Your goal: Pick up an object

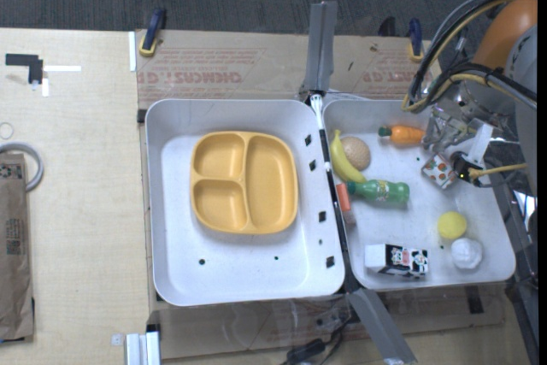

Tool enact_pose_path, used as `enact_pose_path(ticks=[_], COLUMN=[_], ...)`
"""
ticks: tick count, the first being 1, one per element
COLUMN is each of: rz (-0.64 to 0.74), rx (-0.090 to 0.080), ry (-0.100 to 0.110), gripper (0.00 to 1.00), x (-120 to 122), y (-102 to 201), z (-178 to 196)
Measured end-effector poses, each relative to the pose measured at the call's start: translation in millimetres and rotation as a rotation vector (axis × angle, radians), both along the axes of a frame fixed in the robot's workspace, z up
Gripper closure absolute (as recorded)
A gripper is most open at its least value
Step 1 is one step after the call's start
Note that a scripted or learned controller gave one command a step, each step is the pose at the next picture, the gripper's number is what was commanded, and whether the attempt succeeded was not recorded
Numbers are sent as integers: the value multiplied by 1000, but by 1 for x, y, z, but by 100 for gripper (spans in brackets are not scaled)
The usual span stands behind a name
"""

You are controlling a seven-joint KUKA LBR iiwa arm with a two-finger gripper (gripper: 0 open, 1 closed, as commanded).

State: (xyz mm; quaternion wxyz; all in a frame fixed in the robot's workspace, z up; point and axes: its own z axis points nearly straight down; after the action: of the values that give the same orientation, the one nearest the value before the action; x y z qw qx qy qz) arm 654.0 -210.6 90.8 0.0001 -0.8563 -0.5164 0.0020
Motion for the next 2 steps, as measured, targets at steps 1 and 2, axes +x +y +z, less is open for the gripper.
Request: enact_pose_path(ticks=[1, 2], rz=[-187, -283], rx=[0, 0], ry=[2, 4], gripper=[100, 100], x=[-1, -38], y=[-1, -3], z=[12, -3])
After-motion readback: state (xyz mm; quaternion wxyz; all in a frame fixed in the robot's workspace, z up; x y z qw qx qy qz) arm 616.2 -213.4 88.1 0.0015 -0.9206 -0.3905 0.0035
